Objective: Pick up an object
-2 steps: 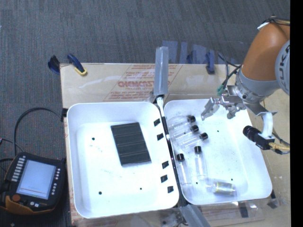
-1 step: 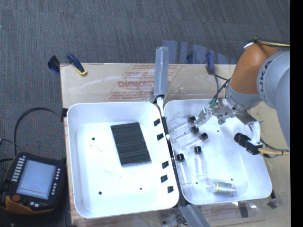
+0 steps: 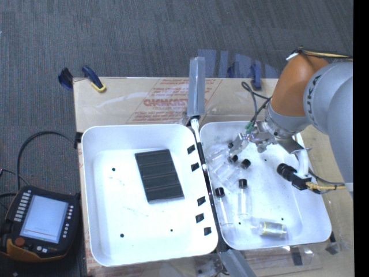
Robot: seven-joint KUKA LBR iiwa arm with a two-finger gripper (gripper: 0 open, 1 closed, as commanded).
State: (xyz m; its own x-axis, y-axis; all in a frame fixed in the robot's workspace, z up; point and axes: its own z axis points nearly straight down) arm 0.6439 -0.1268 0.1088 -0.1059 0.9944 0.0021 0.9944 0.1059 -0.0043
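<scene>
The grey arm with its orange band point(image 3: 297, 85) is reaching in from the right and leaning over the upper part of the right shallow white bin point(image 3: 320, 227). Its two-finger gripper point(image 3: 247, 138) is hanging low near the bin's back left area; whether it is released or clenched cannot be told, because the metal parts are blurring together against the white floor. Nothing is visibly sitting in its grasp.

Just below and left of the gripper, several clear glass vials with black caps point(image 3: 230, 163) are lying scattered, the nearest ones almost touching the tool. Another clear vial with a black cap point(image 3: 243, 199) is lying further down the bin, well apart from the gripper. A small clear bottle with a yellowish middle point(image 3: 271, 229) is lying on its side near the bin's front edge. The transparent bodies are hard to make out, so their exact number cannot be told.

In the left shallow white bin point(image 3: 95, 224), a dark ribbed rectangular slab point(image 3: 159, 175) is lying flat and slightly rotated.

A black cable connector point(image 3: 291, 176) is hanging beside the wrist, over the right bin's right side.
</scene>
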